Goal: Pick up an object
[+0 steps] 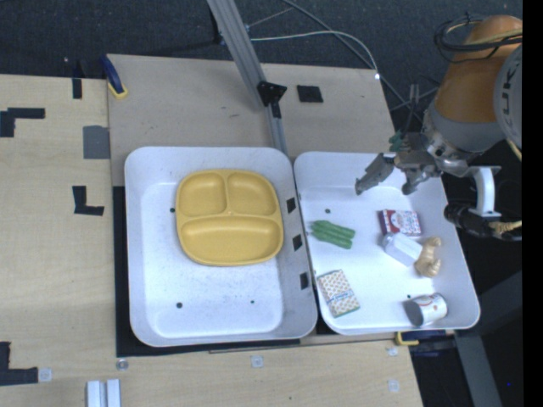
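Observation:
The right bin (339, 176) holds a green pod-shaped object (333, 233), a red and white packet (400, 222), a small white object (401, 247), a tan lumpy object (429, 257), a patterned card box (338, 292) and a grey and white can (425, 309). My gripper (393, 179) hangs over the bin's far right part, above and beyond the red packet. Its two dark fingers (372, 175) are spread apart with nothing between them.
The left bin (153, 227) holds a yellow divided plate (229, 216). A slanted metal pole (242, 45) rises behind the bins. Cables run across the dark floor at the back. The arm's orange band (475, 75) sits at the right.

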Action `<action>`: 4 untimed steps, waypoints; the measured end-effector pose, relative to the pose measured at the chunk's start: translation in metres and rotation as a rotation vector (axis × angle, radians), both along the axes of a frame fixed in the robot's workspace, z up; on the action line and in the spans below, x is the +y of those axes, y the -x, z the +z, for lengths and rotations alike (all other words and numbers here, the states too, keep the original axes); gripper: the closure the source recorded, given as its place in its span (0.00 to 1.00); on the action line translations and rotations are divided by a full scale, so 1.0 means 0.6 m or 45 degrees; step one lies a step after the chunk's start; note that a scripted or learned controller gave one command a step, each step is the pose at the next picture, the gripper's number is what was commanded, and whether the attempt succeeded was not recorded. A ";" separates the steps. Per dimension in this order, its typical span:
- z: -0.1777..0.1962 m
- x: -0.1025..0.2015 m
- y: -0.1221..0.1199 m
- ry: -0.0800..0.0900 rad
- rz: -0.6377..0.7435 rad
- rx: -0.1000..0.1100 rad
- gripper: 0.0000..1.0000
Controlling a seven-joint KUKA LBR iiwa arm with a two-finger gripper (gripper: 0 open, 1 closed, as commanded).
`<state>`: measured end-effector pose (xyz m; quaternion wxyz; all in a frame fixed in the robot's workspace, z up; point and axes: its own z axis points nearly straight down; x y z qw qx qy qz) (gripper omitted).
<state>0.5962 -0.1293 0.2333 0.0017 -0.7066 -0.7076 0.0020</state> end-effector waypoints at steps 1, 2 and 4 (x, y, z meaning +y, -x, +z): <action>-0.102 0.010 0.012 -0.001 0.000 0.003 0.00; -0.204 -0.001 0.008 0.000 -0.001 0.002 0.00; -0.105 0.002 0.018 0.000 -0.001 -0.009 1.00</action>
